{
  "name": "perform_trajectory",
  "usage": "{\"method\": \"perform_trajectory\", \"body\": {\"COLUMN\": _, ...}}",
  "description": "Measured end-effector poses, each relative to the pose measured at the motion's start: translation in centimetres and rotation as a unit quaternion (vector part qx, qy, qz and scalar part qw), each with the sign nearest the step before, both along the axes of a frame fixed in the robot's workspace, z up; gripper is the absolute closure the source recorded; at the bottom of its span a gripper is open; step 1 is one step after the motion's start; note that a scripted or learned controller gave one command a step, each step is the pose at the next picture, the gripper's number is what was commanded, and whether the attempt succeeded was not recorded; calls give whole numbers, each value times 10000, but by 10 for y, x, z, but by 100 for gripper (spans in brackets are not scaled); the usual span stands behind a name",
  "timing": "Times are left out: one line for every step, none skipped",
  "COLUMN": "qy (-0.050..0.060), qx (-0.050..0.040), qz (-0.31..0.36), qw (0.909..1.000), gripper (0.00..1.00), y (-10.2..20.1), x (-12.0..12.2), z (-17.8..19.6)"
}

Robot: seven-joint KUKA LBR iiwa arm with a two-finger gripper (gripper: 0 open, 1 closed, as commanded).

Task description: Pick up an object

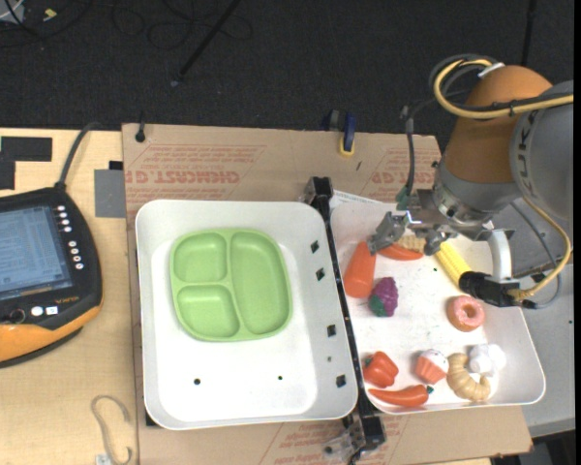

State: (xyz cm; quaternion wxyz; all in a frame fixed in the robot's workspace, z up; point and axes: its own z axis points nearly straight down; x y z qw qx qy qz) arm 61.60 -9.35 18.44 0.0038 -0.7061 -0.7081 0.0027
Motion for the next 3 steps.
{"method": "perform_trajectory", "body": {"qy": -6, "qx": 0, "qz": -14, "qw": 10000, "gripper": 0, "y": 0, "x": 2, "z": -64}}
{"method": "perform_trajectory", "body": {"qy": -11, "qx": -3, "qz": -19, "qw": 10000, "gripper": 0, "y": 4, "x": 1, "z": -99}}
{"method": "perform_trajectory", "body": {"qy": -16, "qx": -1, "qz": -48, "qw": 10000, "gripper": 100, "y": 2, "x": 1, "z": -87}}
